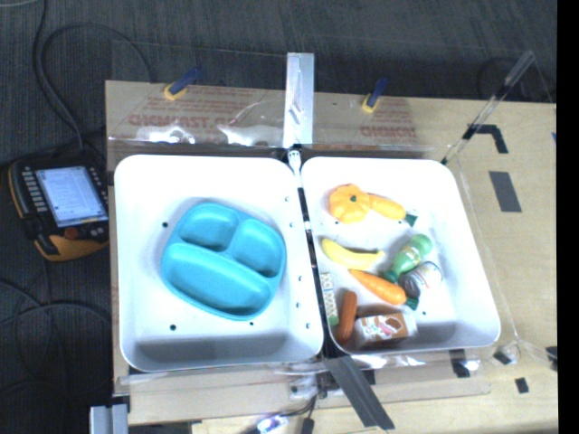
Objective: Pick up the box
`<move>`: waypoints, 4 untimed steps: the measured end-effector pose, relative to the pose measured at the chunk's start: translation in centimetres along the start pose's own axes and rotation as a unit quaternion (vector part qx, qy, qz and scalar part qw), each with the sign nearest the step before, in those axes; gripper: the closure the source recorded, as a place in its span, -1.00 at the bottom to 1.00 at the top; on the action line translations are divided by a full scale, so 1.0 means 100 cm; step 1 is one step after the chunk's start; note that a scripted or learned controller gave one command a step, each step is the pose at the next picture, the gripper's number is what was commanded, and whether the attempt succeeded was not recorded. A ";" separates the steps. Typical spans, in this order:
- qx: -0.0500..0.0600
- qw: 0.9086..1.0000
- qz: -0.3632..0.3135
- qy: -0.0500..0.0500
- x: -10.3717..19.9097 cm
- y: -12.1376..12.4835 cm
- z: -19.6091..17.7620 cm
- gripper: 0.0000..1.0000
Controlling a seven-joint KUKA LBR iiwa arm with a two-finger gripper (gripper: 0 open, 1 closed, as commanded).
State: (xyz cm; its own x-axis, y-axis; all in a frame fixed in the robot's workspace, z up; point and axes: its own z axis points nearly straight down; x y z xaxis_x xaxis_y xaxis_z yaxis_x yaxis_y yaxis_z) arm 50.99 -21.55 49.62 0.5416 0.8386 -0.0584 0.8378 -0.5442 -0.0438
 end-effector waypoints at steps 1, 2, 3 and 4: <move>0.002 1.000 0.000 -0.003 0.001 0.001 -0.007 1.00; 0.005 1.000 -0.001 -0.006 0.001 0.003 -0.014 1.00; 0.005 1.000 0.000 -0.006 0.001 0.003 -0.014 -1.00; 0.005 1.000 0.000 -0.006 0.001 0.003 -0.014 -1.00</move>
State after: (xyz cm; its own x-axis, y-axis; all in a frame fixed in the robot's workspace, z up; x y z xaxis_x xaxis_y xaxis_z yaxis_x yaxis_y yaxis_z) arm 51.39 -21.59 50.98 0.5399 0.8387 -0.0709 0.8376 -0.5437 -0.0528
